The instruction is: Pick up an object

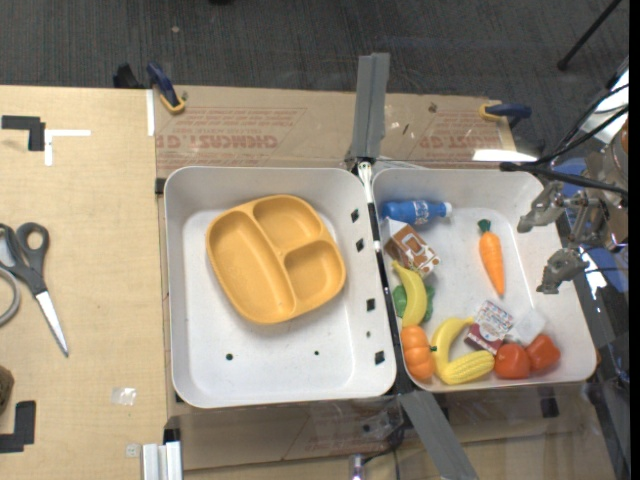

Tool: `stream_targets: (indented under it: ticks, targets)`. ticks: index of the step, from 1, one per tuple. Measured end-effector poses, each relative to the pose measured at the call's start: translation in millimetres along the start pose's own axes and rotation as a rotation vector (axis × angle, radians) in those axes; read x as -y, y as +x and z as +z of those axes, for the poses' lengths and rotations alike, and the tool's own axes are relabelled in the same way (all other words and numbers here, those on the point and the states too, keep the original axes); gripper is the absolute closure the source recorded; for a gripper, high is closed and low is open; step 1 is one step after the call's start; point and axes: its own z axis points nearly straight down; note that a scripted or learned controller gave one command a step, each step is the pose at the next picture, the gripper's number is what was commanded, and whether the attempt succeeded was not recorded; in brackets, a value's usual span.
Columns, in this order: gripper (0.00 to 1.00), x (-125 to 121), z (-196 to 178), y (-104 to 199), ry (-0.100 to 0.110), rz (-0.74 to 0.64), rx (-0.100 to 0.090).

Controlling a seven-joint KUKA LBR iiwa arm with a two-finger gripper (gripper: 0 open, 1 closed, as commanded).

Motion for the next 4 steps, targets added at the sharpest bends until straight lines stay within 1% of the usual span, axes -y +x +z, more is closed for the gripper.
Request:
stream_targets:
  ticks: [1,2,3,4]
  targets:
    - [0.00,23,181,-27,0.001,0.168,0.011]
    - [0.00,32,180,-78,0.002,0.256,0.013]
    - [1.00,31,169,-80,0.003,0.252,0.015]
    - [1.00,-35,80,-82,0.000,0.254,0.002]
